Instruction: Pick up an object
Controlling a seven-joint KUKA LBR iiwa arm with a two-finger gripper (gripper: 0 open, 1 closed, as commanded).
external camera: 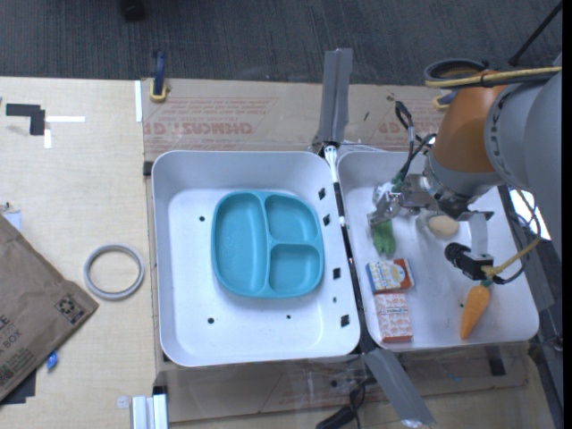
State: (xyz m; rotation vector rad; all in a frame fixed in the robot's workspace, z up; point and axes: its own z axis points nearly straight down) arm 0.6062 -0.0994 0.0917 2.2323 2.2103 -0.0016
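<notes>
Claw (386,211): lowered into the right bin (527,324), hard against the divider wall; finger spread impossible to tell, nothing visibly held.
Green item (383,239): directly beneath the claw tip, touching or nearly so; likeliest target.
Pale rounded item (441,226): just to the claw's right, beside the wrist.
Two small cartons (391,295): below the claw, stacked end to end.
Carrot (475,310): well below and to the right.
Teal tray (267,243): left of the claw, across the divider.
Risk: pinch off-centre, green item slipping sideways against the wall.
Risk: cables snagging the bin edge.
</notes>
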